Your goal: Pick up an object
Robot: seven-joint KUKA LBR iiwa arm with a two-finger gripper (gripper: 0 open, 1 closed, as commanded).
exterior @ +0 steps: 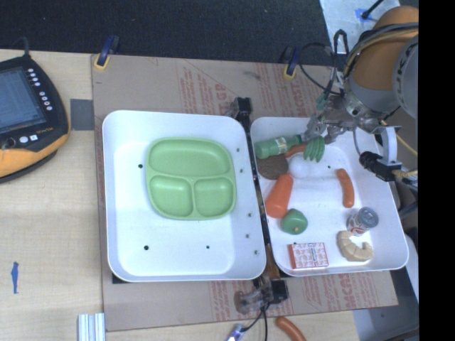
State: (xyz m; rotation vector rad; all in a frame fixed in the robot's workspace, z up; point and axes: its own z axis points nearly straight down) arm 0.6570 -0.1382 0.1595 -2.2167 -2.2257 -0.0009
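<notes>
right bin (pixel 398 258): gripper (pixel 321 130) over green bottle (pixel 276 147).

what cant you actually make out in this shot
- Gripper, camera view: its fingers merge with cables and shadow over the right bin, so whether they are open or shut is unreadable.
- Carrot: its orange body is mostly covered by its green top and the green bottle.
- Small can: too small to read its label.
- Orange item below the bins: cut off by the bottom edge.
</notes>
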